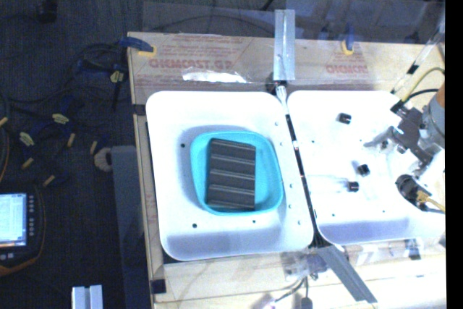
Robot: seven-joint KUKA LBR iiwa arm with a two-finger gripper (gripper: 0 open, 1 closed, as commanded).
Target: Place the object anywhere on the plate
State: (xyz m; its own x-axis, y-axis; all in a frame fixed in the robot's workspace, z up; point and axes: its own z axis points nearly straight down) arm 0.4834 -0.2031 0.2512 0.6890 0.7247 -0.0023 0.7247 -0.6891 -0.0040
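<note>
Object: dark ribbed block (232, 174) lies on the blue plate (271, 177), left bin (163, 155).
Gripper (387, 140): over right bin (318, 155), well apart from block; finger state cannot be told.

The robot arm enters from the right edge of the camera view, about halfway down, with just its end section showing. The gripper (385, 141) points left, its pale metal tip reaching out at a slight tilt. Behind the tip sits a blocky dark grey wrist housing. A yellow cable curves up from the housing toward the upper right, and a second dark, rounded fitting hangs just below it, near the lower right. The tip looks blurred and very small, so the finger positions are probably not readable from here.
</note>
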